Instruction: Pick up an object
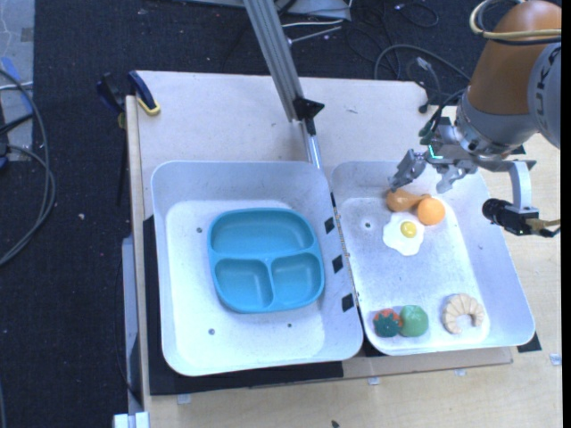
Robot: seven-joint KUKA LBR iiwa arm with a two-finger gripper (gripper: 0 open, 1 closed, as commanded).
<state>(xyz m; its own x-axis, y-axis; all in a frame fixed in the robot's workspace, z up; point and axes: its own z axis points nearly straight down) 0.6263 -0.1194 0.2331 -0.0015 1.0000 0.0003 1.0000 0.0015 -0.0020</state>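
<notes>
A pale tan table (223,105) sits mid-frame on dark, speckled carpet floor (80,25). Black cables (22,150) loop along the left edge and across the upper right. A slanted aluminium post (272,43) rises from the table's upper middle.

No text, label, brand, number or sign can be read anywhere here. The orange band (526,56) above the arm's wrist has dark marks at the picture's right edge, cut off and too blurred to make out. The blue divided plate (266,259), the two white bins (178,239) and the bench top (214,114) bear no lettering that can be seen.
</notes>
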